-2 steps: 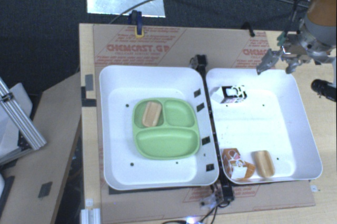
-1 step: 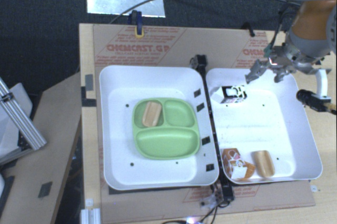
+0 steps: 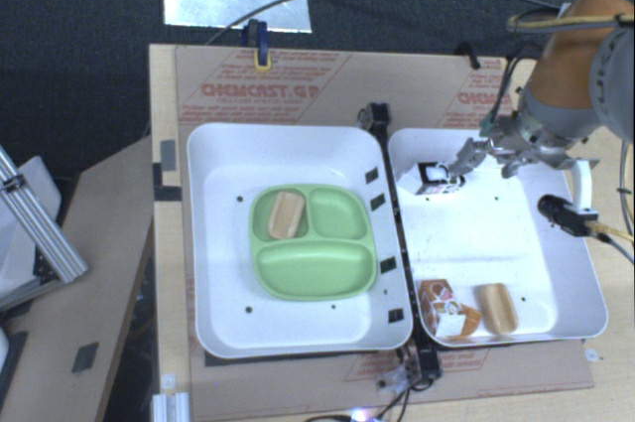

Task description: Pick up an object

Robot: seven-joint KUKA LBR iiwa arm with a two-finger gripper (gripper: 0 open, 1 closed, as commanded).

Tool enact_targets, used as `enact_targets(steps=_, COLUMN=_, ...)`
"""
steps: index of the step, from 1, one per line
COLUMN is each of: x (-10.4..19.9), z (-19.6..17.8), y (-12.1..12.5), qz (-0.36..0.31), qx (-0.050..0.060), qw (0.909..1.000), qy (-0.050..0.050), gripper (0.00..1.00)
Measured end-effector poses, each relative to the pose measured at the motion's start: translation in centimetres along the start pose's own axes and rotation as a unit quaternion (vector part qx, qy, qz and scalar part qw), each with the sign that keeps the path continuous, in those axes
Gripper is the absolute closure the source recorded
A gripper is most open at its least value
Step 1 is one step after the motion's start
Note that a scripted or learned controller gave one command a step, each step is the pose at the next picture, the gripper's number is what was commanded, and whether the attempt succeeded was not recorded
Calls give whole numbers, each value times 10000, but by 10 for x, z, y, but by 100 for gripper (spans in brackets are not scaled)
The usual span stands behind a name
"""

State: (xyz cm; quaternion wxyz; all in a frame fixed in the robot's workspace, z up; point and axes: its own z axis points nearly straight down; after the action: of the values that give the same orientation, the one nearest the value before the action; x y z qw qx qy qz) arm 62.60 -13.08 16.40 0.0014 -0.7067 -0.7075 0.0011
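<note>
Where claw [image 3: 448, 176] meets right bin [image 3: 556, 241], grip unclear, perhaps touching a small dark object [image 3: 433, 175].

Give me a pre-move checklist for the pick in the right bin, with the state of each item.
1. Objects present in the shallow white right bin: tan bread-like piece and brown wrapped snack by the near wall. Ok.
2. Gripper over either object: it sits near the far left corner. Not ok.
3. Anything held: cannot tell.
4. The two objects apart: close, contact unclear. Cannot tell.
5. Green divided plate in the left bin, away from the pick. Ok.
</note>
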Motion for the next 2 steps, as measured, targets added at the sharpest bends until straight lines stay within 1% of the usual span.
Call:
enact_targets(steps=1, x=-9, z=50, y=5, qz=7, qx=-35, qw=10000, qy=4, gripper=0)
enact_targets(steps=2, x=-10, z=37, y=7, qz=1, qx=-66, qw=10000, qy=-12, gripper=100)
